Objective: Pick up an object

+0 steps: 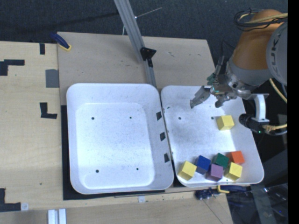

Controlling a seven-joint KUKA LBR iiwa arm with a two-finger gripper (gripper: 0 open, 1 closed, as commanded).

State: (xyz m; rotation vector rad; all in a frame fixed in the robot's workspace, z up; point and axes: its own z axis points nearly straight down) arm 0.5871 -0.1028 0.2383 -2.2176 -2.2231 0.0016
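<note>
The claw [206, 98] hangs over the upper part of the right bin [187, 139], its two fingers spread wide apart, one reaching out to the left and down, the other shorter and pointing toward the near side. Nothing sits between the fingers, and they touch no block. Behind the claw the grey wrist rises into the orange band of the arm [254, 45], which comes in from the right edge.

Nearest to the claw is a lone yellow cube [225, 122], lying on the bin floor just below and to the right of it, apart from the fingers. The floor around this cube is bare, so nothing crowds it.

Further toward the near rim of the same bin lies a huddle of blocks: a yellow block [188, 170] at the left, a blue block [203, 164] beside it, then a purple block [216, 171], a green block [221, 160] behind that, another yellow piece [234, 171] and an orange block [237, 157] at the right. They lie close together, several touching.

The left bin [74, 139] sits alongside on the wooden worktop [28, 139]. A slanted grey metal bar [133, 24] runs down from the top to the gap between the bins.
</note>
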